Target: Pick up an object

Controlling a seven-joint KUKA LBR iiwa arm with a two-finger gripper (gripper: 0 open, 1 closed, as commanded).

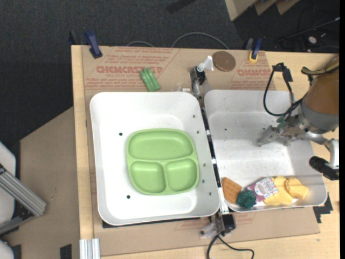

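Several small objects lie along the near edge of the right bin (237, 112): a tan waffle-like piece (231, 189), a dark green lump (247, 199), a pink and white packet (264, 187) and yellow pieces (289, 191). My gripper (268, 137) hangs over the middle right of this bin, pointing left from the orange-banded wrist (322, 99). It is well above and behind the pile, and nothing shows at its tip.
In the left bin (108, 117) sits a light green divided plate (161, 161). On the cardboard behind the bins are a small green object (150, 80) and a brown disc (223, 61). Black cables (280, 90) loop over the right bin's far corner.
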